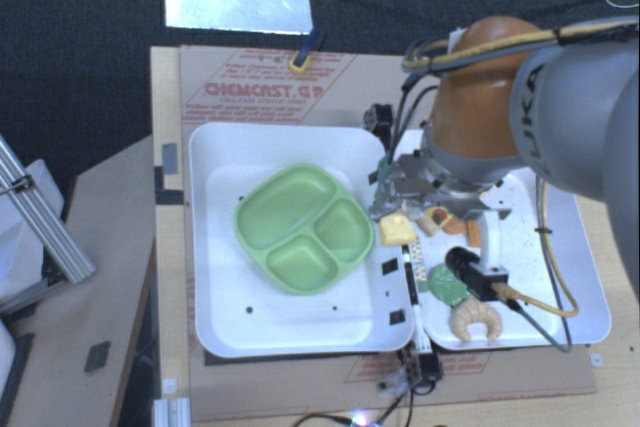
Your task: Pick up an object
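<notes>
The 2 white bins are set side by side on a brown board [262,87] printed with red lettering. The left bin [222,313] is taken up mostly by a green plate [303,228] with 3 compartments, laid flat toward the bin's middle. Bare white floor is left along this bin's left wall and near edge. The plate's right rim is seen close to the wall shared by the 2 bins.

The right bin [572,297] is covered over its far half by the arm [570,105], which is cut off by the picture's right side. The gripper [401,199] is placed low over the shared wall. A yellow block [397,229] is seen just beneath it, against the right bin's left wall. Whether the gripper is clenched, released or grasping the block cannot be told, since that spot is crowded and shadowed by the wrist.

Small orange pieces [439,215] are seen just right of the block, partly hidden, and their shape is hard to make out. A green piece [446,288] is found nearer the front, and a tan croissant-shaped toy [476,319] is laid beside the near edge. Open floor is left at the right bin's near right corner.
</notes>
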